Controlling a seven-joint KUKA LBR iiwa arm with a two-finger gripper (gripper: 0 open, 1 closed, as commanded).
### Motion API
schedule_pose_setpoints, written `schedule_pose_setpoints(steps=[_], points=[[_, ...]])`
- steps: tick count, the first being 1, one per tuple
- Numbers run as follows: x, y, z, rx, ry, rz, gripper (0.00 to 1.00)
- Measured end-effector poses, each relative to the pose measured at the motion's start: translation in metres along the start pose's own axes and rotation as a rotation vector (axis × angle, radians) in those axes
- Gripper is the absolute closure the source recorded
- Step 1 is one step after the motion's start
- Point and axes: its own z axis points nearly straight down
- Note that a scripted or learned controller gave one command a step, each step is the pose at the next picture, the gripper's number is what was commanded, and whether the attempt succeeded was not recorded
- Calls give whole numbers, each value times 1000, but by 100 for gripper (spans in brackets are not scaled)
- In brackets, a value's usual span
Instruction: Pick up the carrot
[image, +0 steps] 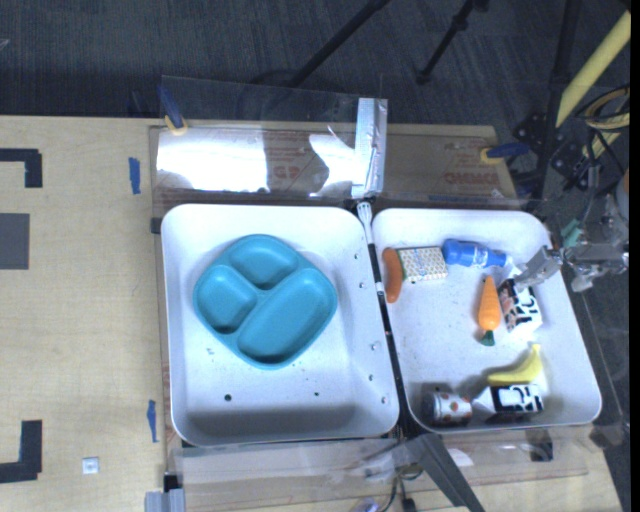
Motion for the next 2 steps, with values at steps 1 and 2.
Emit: schedule_pose_setpoints(steps=[1, 2], points=[[74, -2, 144, -5, -1, 96, 0], [73, -1, 136, -5, -1, 98, 100]])
